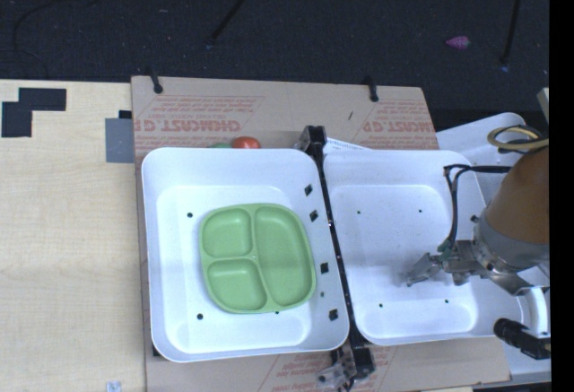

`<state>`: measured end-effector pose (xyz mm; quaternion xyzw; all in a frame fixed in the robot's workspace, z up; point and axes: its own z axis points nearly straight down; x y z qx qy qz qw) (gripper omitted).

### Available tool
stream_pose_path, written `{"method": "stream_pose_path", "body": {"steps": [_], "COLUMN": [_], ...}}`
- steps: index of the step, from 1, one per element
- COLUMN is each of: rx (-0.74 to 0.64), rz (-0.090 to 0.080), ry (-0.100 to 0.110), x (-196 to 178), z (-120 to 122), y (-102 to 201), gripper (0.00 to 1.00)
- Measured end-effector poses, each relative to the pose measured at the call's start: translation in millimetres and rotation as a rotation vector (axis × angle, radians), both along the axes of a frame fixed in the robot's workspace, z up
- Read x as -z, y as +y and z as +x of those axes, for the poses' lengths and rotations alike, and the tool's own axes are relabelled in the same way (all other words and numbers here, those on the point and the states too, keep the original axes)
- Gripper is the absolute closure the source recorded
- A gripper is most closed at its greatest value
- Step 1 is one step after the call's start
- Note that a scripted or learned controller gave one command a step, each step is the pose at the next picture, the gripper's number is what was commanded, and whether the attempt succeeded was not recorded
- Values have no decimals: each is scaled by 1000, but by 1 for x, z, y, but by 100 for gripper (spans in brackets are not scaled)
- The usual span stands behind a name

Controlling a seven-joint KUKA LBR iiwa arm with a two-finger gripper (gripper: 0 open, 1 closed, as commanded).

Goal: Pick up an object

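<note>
A light green plate (258, 256) with three compartments lies flat in the middle of the left bin (170, 184). My gripper (420, 274) is low over the floor of the right bin (386, 202), in its right half, pointing left. It is well apart from the plate, across the divider between the bins. Nothing shows at its tip. The arm's orange band (531, 202) rises at the right edge.
A small red object (245, 143) with a green bit beside it sits behind the left bin's far rim, on the cardboard (269, 117). A black clamp strip (325, 238) runs between the bins. Black cables (453, 193) hang near the arm.
</note>
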<state>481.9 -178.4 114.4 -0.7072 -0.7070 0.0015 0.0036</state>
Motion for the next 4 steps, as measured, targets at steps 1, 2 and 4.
{"method": "stream_pose_path", "body": {"steps": [1,2,4], "rx": [0,4,-2], "rz": [-2,-1,-4], "ry": [-5,-7,-11], "x": [28,15,-94], "z": [0,1,5], "y": [1,0,6], "gripper": [0,100,100]}}
